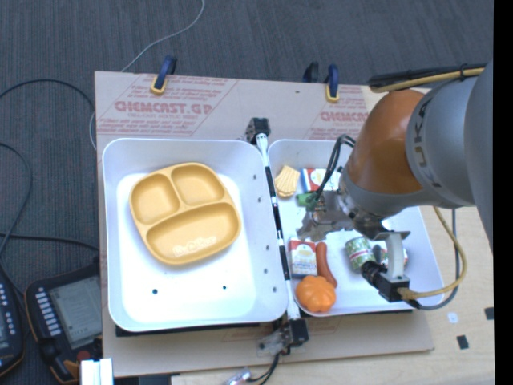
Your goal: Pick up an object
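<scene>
The arm (417,147) reaches over the right bin (429,251), its orange band and grey wrist covering most of that bin's middle and far half. The hand (333,215) sits low among the objects just beyond the sausage (324,261); whether it is spread or closed, and whether it has hold of anything, cannot be told, since the wrist hides it.

Taking the sausage as landmark: a small red-and-white packet (302,257) lies touching its left side, hard against the divider between the bins. An orange toy pumpkin (316,293) sits just in front of it, at the bin's near edge. A green-labelled can (360,252) lies to its right, near. Beyond it, a ridged yellow chip (286,180) rests by the divider.

The left bin (116,295), well apart from the sausage, holds a yellow divided plate (185,212), with bare white floor along its near edge. Both bins rest on the bench (160,107).
</scene>
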`<action>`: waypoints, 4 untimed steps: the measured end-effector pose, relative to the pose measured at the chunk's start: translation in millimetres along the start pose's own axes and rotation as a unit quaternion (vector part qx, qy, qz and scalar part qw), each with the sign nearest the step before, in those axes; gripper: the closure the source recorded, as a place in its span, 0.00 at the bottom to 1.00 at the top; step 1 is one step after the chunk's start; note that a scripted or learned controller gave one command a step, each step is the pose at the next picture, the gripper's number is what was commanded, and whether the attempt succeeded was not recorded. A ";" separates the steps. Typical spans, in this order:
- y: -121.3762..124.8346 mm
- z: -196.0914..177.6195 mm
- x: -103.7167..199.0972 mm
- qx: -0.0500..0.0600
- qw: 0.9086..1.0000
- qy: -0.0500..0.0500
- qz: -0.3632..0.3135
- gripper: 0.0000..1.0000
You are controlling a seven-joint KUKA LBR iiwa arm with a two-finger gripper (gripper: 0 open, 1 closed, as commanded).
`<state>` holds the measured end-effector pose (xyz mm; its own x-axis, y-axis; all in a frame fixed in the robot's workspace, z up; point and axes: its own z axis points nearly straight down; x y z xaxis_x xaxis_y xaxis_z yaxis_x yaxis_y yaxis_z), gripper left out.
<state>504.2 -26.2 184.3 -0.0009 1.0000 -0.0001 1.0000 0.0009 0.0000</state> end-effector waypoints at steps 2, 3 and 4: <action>8.0 86.1 -73.6 -0.002 1.000 0.001 0.001 0.00; 11.5 73.3 -73.8 -0.008 1.000 -0.001 0.001 1.00; 10.3 74.9 -73.8 -0.006 1.000 -0.001 0.001 0.00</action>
<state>514.5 -100.0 109.4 0.0012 1.0000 -0.0023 0.9999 -0.0011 0.0125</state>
